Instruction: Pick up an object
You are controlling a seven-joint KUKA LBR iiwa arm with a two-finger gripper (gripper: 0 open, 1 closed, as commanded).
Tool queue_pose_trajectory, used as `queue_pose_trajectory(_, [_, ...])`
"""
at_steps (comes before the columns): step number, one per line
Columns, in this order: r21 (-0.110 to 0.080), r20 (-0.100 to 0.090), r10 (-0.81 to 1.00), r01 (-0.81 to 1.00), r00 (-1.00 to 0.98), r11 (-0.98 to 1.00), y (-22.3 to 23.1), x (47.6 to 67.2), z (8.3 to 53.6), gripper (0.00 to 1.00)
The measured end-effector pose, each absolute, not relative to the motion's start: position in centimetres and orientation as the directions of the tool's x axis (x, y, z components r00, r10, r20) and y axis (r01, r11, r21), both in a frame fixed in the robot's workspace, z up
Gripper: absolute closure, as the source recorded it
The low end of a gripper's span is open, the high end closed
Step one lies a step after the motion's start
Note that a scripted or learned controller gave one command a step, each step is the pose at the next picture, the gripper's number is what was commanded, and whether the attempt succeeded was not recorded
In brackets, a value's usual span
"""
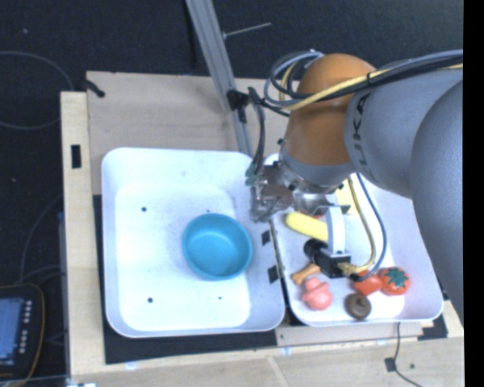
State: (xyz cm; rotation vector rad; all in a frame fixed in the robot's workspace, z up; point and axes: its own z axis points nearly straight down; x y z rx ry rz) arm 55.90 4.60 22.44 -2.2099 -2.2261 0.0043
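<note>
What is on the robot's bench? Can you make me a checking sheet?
Surface: pale wooden bench bearing a left white bin and a right white bin.
Job's things: round blue bowl in the left bin; yellow banana toy, pink toy, brown ring and red tomato toy in the right bin.
Clutter: nothing seen.
Grippers: metal gripper above the edge between the bins, near the banana toy.
Cables: cable loops by the orange wrist band; thin pale wire on the dark floor.
Surroundings: slanted grey rail, small blue screen at lower left.
</note>
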Motion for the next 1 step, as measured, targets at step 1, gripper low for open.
queue_pose_trajectory(1, [-0.006,0.002,1.0,1.0,-0.008,0.008,8.39,52.23,22.39,1.0])
